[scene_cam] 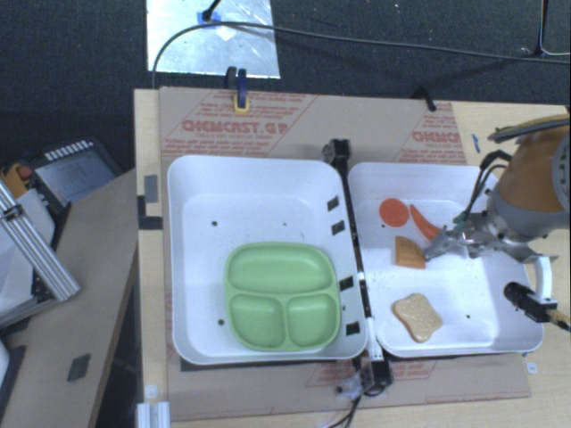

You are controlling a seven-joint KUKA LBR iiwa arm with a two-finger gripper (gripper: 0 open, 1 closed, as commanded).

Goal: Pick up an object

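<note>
Two shallow white bins side by side on a cardboard sheet (268, 123). In the left bin (192, 194), toward six o'clock of its floor, a green divided plate (283, 294) lying flat, with one long compartment at twelve o'clock and two smaller ones at six. In the right bin (482, 328), four small objects: toward eleven o'clock of the floor an orange-red disc (393, 210); just beside it at four o'clock, a slim red-orange piece (425, 222) lying slantwise; near the floor's middle, a tan-orange wedge (409, 253); toward seven o'clock, apart from the rest, a pale bread-slice shape (417, 316). Reaching in from three o'clock, the grey arm (526, 208) with its orange band, bent low over the right bin. At its end the gripper (439, 246), pointing toward nine o'clock, tip just beside the wedge at the wedge's three o'clock and just below the red-orange piece. Too small and blurred to tell whether open or closed, or whether touching the wedge; nothing seen held. At twelve o'clock of the cardboard, a yellow clamp (239, 96); beyond it, a silvery sheet (214, 25).
</note>
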